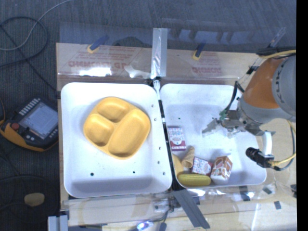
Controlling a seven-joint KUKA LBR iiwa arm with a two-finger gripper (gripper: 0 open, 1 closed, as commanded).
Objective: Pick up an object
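Observation:
My gripper (222,128) hangs over the middle of the right bin (202,102), open, with nothing between its fingers (210,127). Below it, along the bin's front, lie a red and white box (176,137), a tan cone-shaped piece (188,155), a small red packet (201,166), a brown and white carton (221,168) and a yellow-green pickle-like piece (194,179). The gripper is clear of all of them, up and to the right of the cone.
The left bin (72,177) holds a yellow three-part plate (117,126). A metal divider (164,129) separates the bins. The arm's orange band (262,88) sits over the right bin's far right corner. A pendant (33,124) lies left of the bench.

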